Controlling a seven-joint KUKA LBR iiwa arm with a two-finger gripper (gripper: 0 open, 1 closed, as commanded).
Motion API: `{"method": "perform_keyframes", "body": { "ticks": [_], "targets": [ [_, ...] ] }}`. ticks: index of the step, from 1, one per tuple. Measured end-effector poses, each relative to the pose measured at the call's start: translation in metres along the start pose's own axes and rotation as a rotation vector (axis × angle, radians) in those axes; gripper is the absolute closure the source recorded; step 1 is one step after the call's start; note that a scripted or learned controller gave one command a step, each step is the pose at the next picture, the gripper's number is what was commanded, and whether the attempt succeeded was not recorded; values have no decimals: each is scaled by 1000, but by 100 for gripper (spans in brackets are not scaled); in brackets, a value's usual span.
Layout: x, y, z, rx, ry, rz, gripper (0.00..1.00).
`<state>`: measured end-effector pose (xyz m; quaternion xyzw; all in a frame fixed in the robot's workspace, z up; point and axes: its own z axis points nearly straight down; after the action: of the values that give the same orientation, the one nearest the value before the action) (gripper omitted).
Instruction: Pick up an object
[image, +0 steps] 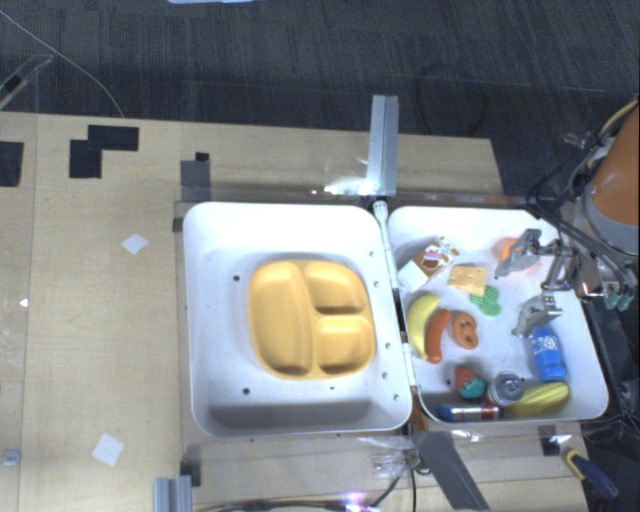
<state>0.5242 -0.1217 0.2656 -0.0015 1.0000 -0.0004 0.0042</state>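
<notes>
The right bin (598, 372) holds several toy items: a yellow banana (421, 318), a red sausage (437, 336), a brown pretzel (465, 328), a yellow cheese wedge (467, 278), a green piece (489, 301), a blue bottle (546, 356), a yellow fruit (541, 397) and a small can (508, 388). My gripper (526, 286) hangs over the right part of this bin, open, with one finger by an orange item (508, 247) and the other just above the blue bottle. Only bare bin floor shows between the fingers.
The left bin (215, 300) carries a yellow divided tray (305, 318). A red marker (470, 411) lies along the right bin's front wall, and a white carton (411, 276) sits near the divider. A metal post (384, 140) stands behind the bins.
</notes>
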Motion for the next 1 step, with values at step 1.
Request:
{"method": "perform_keyframes", "body": {
  "ticks": [1],
  "targets": [
    [20, 18, 159, -2, 11, 164, 0]
  ]
}}
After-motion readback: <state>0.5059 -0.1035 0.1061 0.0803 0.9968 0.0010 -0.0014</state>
